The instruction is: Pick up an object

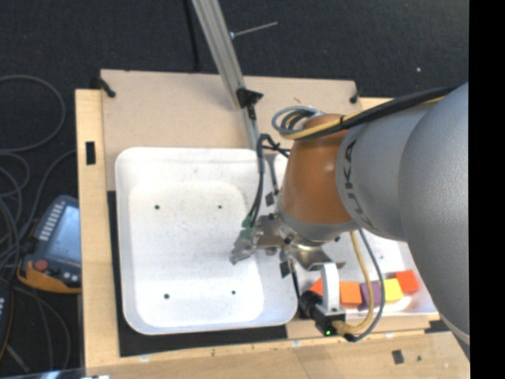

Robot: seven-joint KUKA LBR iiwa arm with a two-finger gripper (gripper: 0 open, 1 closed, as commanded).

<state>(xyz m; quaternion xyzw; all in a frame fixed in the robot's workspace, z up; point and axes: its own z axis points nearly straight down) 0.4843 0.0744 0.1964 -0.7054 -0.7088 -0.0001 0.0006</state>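
Note:
The grey arm with its orange band (316, 180) reaches in from the right and covers most of the right bin (394, 310). My gripper (251, 245) hangs low over the inner right edge of the left bin (142, 172), close to the wall between the two bins. Several small blocks lie at the front of the right bin: an orange one (350, 294), a purple one (371, 293), a yellow one (390, 290) and a red-orange one (406, 281). A bit of red (316, 288) peeks out below the wrist. I see nothing held in the gripper.
A slanted metal rail (221, 42) runs from the top down toward the bins' back edge. Cables (293, 119) loop behind the arm. A handheld pendant (55, 239) lies off the bench at the left. The wooden bench (158, 109) frames both bins.

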